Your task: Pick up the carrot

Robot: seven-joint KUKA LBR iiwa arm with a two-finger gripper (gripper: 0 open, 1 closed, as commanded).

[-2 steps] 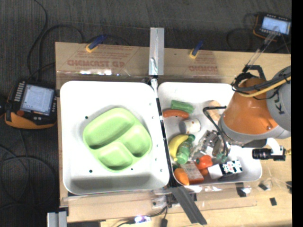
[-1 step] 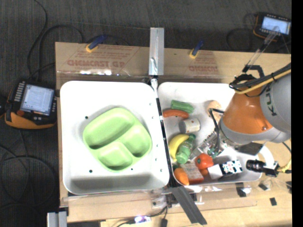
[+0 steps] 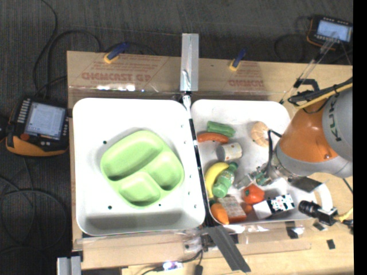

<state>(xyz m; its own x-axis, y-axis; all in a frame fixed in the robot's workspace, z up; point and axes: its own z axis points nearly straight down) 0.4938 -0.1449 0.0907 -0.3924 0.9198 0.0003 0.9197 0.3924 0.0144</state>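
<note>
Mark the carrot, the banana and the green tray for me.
carrot (image 3: 213, 137), camera view, on its orange middle.
banana (image 3: 213, 173), camera view, on its yellow curve.
green tray (image 3: 142, 168), camera view, on its central divider.

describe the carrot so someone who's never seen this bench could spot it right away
Look in the right white bin, at the upper left of its pile. The carrot lies flat just below a green vegetable and above a grey can. It is the long, thin orange piece.

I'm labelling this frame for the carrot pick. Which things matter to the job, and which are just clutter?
Job:
carrot, in the right bin
gripper, low over that bin

Clutter:
green divided plate in the left bin
banana
green bottle
tomato
cucumber
</note>
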